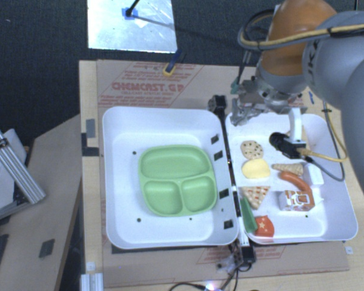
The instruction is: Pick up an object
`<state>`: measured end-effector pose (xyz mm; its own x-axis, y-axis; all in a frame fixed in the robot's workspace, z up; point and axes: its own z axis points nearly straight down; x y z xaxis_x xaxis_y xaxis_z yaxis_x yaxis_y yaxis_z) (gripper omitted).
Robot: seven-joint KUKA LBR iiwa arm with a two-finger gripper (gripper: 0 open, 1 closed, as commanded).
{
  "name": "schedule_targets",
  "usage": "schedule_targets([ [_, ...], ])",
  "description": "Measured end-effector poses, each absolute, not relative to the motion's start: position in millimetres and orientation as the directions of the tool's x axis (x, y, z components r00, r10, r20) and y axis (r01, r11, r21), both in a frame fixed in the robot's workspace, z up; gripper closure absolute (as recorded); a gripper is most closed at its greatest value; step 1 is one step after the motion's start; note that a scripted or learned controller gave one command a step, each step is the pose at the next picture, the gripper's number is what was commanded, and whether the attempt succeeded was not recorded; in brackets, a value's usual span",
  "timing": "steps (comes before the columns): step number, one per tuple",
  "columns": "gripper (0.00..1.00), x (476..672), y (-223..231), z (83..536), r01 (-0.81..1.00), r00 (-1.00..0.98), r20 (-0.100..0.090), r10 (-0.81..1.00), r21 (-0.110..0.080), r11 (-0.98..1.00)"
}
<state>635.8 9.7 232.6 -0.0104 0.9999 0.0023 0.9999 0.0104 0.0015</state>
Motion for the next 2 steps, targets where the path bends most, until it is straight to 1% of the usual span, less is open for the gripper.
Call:
schedule_targets([
  [1, 1.00, 613.6, 60, 235, 1.000, -0.009, 0.002, 1.000, 0.001, 0.009],
  [2, 1.00, 607.5, 65, 222, 1.000, -0.006, 0.000, 1.000, 0.000, 0.006],
])
